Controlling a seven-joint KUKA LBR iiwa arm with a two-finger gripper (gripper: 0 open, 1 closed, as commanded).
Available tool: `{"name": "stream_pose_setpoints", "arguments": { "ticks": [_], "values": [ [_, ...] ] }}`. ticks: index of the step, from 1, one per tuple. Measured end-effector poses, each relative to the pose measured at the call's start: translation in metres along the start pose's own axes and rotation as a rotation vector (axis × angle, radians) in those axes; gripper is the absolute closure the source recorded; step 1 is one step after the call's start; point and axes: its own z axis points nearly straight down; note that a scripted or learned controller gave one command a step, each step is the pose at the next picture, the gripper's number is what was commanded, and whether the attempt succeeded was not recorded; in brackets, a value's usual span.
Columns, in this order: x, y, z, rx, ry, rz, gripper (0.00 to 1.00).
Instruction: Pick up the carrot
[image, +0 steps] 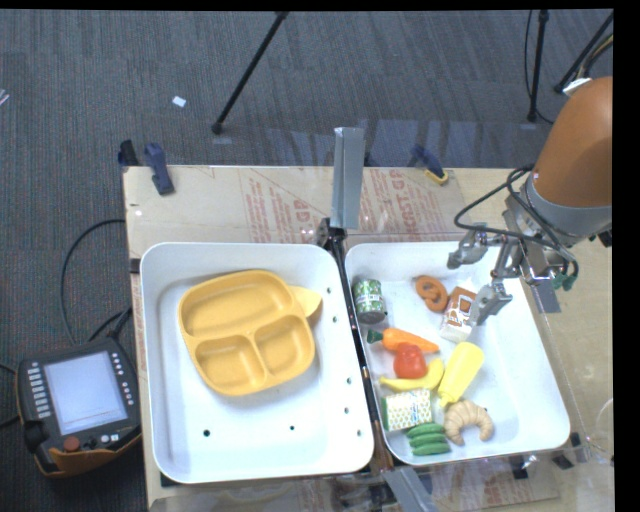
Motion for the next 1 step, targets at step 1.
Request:
{"name": "stream_pose_setpoints", "arguments": {
  "ticks": [1],
  "values": [
    [0.0092,0.0442,0.1645,-0.001,0.004,-0.065,0.0]
  ]
}}
